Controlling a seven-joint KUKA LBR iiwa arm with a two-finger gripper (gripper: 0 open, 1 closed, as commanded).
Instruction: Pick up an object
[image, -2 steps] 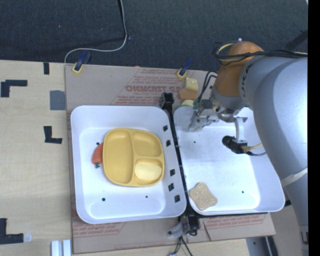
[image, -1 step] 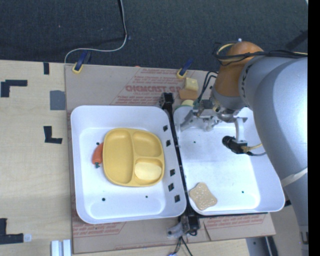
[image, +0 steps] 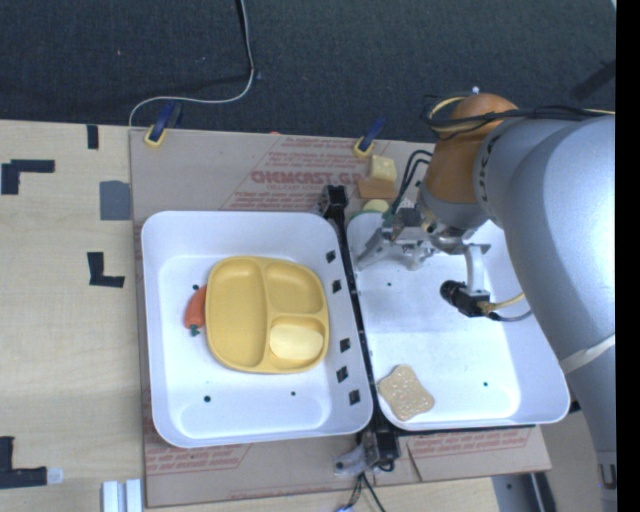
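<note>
the bench (image: 60, 400) is pale wood with dark angular marks on its left part (one grey square among them). a brown cardboard sheet (image: 250, 170) with red print lies flat on it, held at its far edge by two clamps, one (image: 158, 128) at the left corner and one (image: 368, 138) near the middle. two shallow white bins sit side by side on the cardboard, the left bin (image: 160, 330) touching the right bin (image: 520, 390) along a dark seam
</note>
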